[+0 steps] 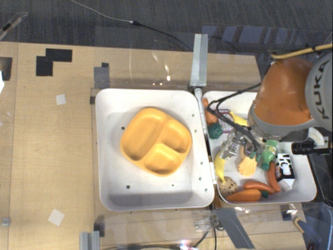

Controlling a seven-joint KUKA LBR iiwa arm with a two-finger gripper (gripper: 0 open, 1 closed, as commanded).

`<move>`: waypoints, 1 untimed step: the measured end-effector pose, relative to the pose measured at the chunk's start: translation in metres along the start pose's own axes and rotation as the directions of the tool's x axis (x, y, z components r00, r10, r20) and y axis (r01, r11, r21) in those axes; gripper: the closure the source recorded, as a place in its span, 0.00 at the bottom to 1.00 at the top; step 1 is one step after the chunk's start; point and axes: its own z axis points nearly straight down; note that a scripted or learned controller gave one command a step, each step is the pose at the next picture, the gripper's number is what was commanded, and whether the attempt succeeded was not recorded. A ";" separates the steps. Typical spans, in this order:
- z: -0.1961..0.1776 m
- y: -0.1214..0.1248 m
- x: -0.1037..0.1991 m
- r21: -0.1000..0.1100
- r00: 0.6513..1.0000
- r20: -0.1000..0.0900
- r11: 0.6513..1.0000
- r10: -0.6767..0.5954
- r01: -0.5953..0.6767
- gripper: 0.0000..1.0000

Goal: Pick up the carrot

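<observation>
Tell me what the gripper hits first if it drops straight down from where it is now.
Probably the yellow corn piece or the banana in the right bin; the gripper hangs over them. The carrot lies nearer the front wall. Depth is unclear.

The right bin (311,194) was crowded — the carrot (243,195) lay hemmed against its near wall by a sausage (258,186), a banana (220,166) and a cookie (227,183). The arm (283,95) overhung the far half — only the left bin (151,199), around its yellow plate (155,140), gave room.
</observation>
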 end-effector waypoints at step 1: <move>0.003 -0.008 -0.076 0.005 0.999 -0.003 0.999 0.034 -0.034 1.00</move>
